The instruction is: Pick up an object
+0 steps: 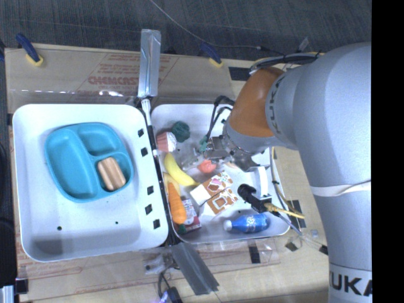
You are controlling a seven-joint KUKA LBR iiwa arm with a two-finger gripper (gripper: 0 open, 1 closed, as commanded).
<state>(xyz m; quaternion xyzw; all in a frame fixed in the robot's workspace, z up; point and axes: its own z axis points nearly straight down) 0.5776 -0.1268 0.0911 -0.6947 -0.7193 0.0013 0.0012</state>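
On my screen the grey arm (328, 125) reaches in from the right side and bends down over the right bin (189, 113). Its orange band (252, 106) stands above the far half of this bin, and the wrist points to the left and downward. The gripper (210, 147) is low inside the bin, near its middle. The wrist covers most of it, so I cannot tell if it is spread, pressed together or pinching something.

A small red thing (206, 166) lies just beside the gripper, on the near side. A green thing (181, 130) and a pink and white thing (166, 141) lie to the left of the gripper. A banana (177, 169) and a carrot (177, 206) lie along the wall between the bins. A blue bottle (248, 223) lies on its side at the near edge. In the left bin (38, 232), a blue divided plate (69, 163) carries a brown roll (111, 173) in a small compartment.
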